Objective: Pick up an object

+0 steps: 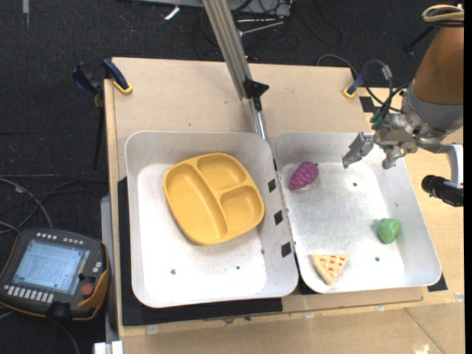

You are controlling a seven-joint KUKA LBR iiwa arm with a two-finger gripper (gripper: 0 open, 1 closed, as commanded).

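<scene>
In the right bin (413,220) lie a purple bunch of grapes (303,175) at the upper left, a green round fruit (389,230) at the right, and a waffle-patterned wedge (329,266) near the front. My gripper (374,153) hangs over the bin's upper right part with its two fingers spread apart and nothing between them. It is to the right of the grapes and above the green fruit.
The left bin (147,220) holds a yellow divided plate (214,196). A metal pole (232,43) slants down to the ridge between the bins. A teach pendant (51,271) lies off the bench at the lower left. Clamps sit at the bench's back corners.
</scene>
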